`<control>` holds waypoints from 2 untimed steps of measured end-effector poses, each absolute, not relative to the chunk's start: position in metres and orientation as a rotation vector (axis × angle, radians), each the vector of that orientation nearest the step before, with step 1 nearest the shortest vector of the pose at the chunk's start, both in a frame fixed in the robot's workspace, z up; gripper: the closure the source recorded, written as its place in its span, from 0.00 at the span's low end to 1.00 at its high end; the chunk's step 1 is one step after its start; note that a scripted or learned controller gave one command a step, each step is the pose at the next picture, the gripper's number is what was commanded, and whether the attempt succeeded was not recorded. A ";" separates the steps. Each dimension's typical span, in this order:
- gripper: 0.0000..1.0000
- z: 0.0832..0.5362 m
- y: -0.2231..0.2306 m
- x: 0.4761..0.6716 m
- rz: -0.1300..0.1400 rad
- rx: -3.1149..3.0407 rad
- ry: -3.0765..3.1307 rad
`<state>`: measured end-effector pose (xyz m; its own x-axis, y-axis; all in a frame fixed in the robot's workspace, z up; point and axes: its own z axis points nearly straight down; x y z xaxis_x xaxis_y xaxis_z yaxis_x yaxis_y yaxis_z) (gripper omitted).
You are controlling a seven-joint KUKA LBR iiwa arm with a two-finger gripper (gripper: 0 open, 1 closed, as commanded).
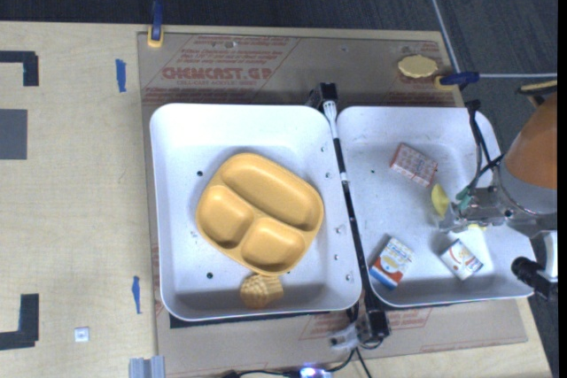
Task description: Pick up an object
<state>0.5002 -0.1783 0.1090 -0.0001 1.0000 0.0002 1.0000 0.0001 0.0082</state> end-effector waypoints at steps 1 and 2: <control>1.00 0.087 -0.106 0.527 0.006 2.217 2.221; 1.00 0.087 -0.165 0.511 0.001 2.220 2.217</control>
